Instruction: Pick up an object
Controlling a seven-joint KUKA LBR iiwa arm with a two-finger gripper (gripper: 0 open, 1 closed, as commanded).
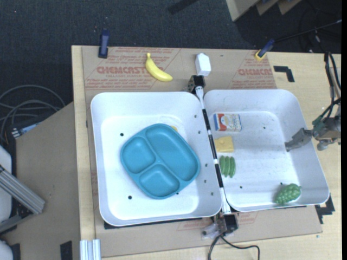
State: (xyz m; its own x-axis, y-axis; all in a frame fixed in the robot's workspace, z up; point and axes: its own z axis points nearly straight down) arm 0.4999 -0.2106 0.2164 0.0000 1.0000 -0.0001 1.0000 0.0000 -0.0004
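A robot hand [297, 140] pokes in from the right, low over the right edge of the right bin [255, 99]. It looks small and blurry, so I cannot tell how it is set. I see nothing in it.

In that bin a small carton [227, 122] lies near the top left. Just below it sits a yellow block [224, 144], and below that some green pea pods [227, 166]. A bumpy green bunch [287, 194] sits in the bottom right corner, well apart from the hand.

The left bin [108, 112] has a big blue plate [159, 160] with three parts.

A yellow banana [156, 69] lies on the desk [130, 64] above the left bin.
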